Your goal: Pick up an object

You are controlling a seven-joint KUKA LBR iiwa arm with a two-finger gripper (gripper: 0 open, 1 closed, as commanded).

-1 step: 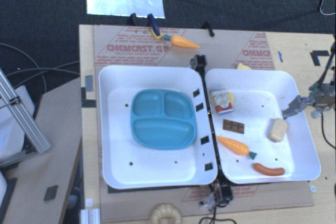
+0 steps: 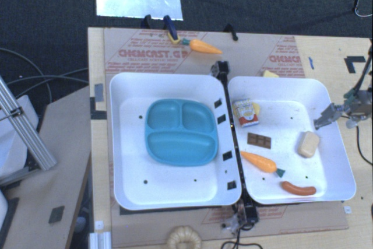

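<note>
The right bin point(image 2: 332, 183) holds several toy foods. A red and white carton point(image 2: 246, 112) stands near its left wall, with a brown chocolate bar point(image 2: 259, 140) just in front of it. An orange carrot point(image 2: 260, 162) lies lower down, and a red sausage point(image 2: 298, 188) sits near the front wall. A beige block point(image 2: 308, 144) rests toward the right wall. My gripper point(image 2: 324, 120) hangs over the bin's right side, just above and right of the beige block, and nothing shows in it.
The left bin point(image 2: 125, 183) carries a blue divided plate point(image 2: 179, 131). A second carrot point(image 2: 201, 46) lies on the board behind the bins, a yellow piece point(image 2: 270, 73) sits behind the right bin, and a beige ring point(image 2: 185, 237) lies at the front edge.
</note>
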